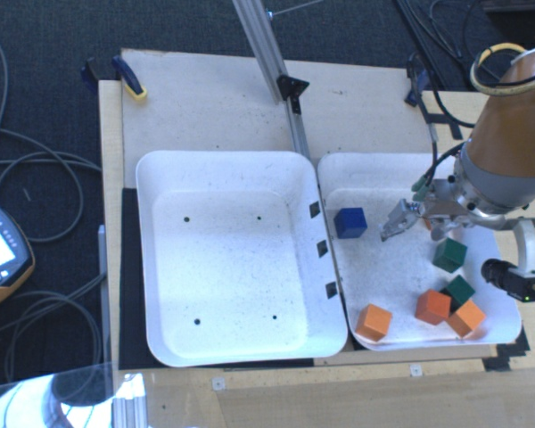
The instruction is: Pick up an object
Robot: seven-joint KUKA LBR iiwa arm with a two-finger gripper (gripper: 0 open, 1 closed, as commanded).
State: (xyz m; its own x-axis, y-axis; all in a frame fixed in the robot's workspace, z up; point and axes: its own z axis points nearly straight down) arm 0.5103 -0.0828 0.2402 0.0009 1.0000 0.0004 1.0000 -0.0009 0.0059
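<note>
A wooden desk (205, 105) carries two shallow white bins side by side, seen from above at a slant. The left bin (152, 239) has nothing in it. The right bin (374, 181) holds all the blocks, so the arm (508, 141) reaches into that one from the right.

The claw (398, 222) hangs low over the right bin, its metal tips pointing left toward a blue cube (349, 222) that sits just beside them, near the divider between the bins. Nothing is visible between the tips; how wide they stand cannot be told from this angle.

Behind the claw lie two green cubes (448, 255) (459, 288). Along the near wall sit a red-orange cube (433, 307) and two orange cubes (374, 321) (468, 317), loosely clustered.

The blue cube stands apart from the others, probably the easiest target.
</note>
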